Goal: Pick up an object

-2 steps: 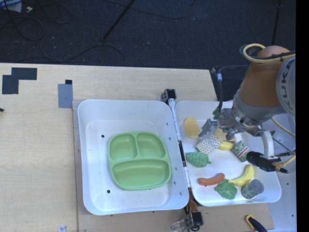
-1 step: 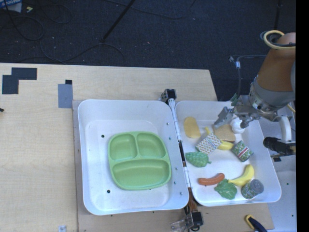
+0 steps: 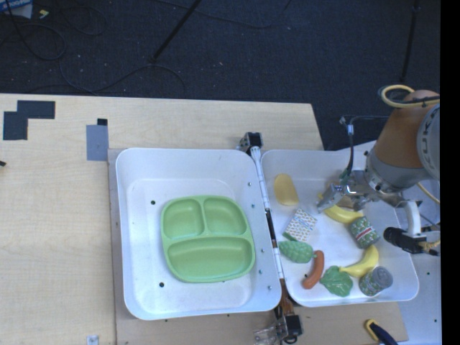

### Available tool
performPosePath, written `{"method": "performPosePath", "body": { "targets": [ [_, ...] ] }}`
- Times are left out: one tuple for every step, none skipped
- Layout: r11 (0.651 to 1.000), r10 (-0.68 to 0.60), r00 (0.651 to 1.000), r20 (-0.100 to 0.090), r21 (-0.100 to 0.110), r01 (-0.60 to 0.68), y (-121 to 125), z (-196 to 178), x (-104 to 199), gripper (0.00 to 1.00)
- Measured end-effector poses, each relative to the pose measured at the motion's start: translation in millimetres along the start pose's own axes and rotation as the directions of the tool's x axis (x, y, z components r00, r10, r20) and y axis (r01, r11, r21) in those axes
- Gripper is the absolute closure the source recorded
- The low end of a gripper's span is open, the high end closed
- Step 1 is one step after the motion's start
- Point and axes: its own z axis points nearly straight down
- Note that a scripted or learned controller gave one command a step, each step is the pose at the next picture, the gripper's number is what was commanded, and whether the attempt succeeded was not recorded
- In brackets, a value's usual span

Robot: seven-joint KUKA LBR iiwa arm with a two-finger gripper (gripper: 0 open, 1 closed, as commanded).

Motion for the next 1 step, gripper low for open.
{"method": "performPosePath", "body": {
  "targets": [
    [1.000, 0.001, 1.000, 0.000, 0.001, -0.001, -1.0, 17.4, -21.0, 0.00]
  ]
}}
